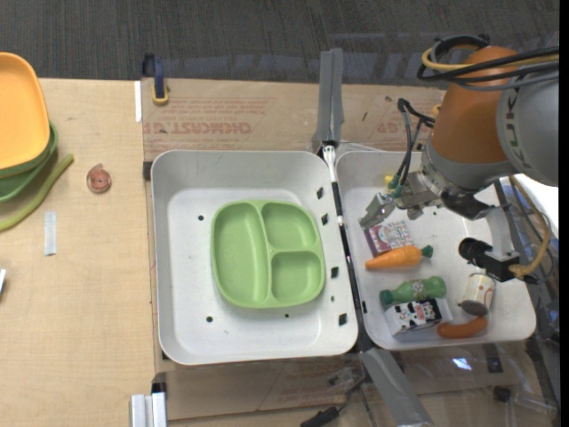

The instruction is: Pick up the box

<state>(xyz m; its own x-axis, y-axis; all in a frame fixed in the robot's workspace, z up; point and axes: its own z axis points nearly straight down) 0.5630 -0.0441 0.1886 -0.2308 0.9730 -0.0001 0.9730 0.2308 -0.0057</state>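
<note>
While the arm (484, 118) reaches in from the right over the right bin (524, 323), its gripper (380, 210) hangs low near that bin's left wall, and its two fingers stand apart with nothing between them. Just below the fingertips lies a small purple and white box (392, 236), tilted a little, on the bin floor. Touching the lower edge of this box is a toy carrot (397, 257), lying across. Below the carrot lies a green bottle (413, 290) on its side, and just under it a second box (417, 314), black and white. Beside that one is an orange sausage-like thing (462, 328), and above it a small can (480, 290). The left bin (178, 327) holds a green divided plate (267, 254) in its middle. Far left on the bench (80, 327), orange and green plates (20, 136) are stacked at the edge.
</note>
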